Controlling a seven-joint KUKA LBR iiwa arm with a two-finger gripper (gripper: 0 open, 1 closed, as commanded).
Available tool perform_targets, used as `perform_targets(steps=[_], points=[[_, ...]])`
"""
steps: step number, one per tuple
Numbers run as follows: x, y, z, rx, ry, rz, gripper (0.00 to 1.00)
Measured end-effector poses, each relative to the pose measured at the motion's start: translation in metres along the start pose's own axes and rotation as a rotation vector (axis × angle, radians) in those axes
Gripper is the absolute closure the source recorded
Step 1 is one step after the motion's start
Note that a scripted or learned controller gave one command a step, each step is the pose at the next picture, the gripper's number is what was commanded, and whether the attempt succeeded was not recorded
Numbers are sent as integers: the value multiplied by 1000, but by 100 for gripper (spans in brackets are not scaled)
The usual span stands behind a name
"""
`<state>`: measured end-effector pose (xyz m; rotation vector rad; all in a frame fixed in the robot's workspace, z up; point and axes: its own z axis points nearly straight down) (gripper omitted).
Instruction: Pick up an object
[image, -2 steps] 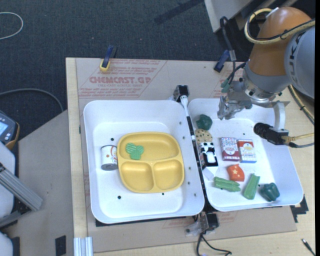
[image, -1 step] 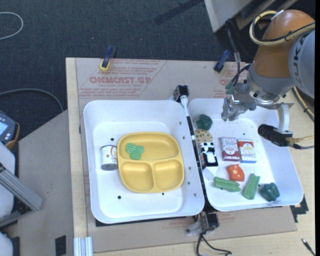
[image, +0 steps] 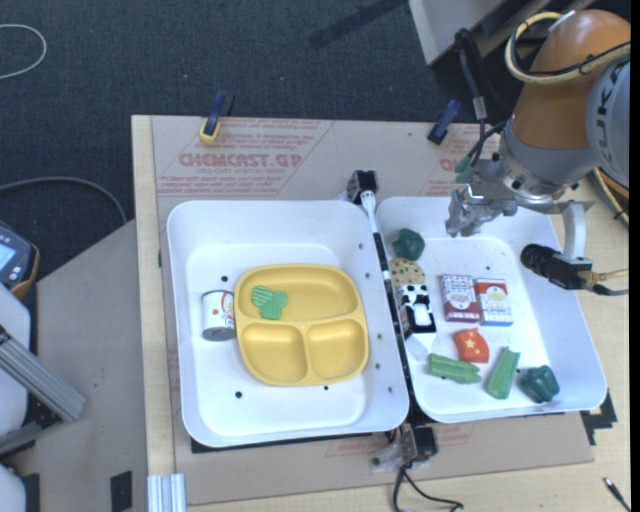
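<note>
In the right bin (image: 585, 350), a green pepper (image: 539, 383), cucumber (image: 502, 372) and two small red cartons (image: 477, 300) lie nearest. Farther back, a dark green toy (image: 407, 243) sits left of the hand (image: 468, 218), which hovers apart with nothing between its slightly parted fingers.

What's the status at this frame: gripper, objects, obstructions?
Gripper over right bin's far edge, nothing seen held. Toys lie loose in that bin; dark green piece nearest. Yellow tray in left bin. Nothing blocking.
</note>
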<state>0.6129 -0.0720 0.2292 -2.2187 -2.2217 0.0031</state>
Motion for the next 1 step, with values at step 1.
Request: perform_targets(steps=[1], points=[[-6,7,0,0,-1,1,100]])
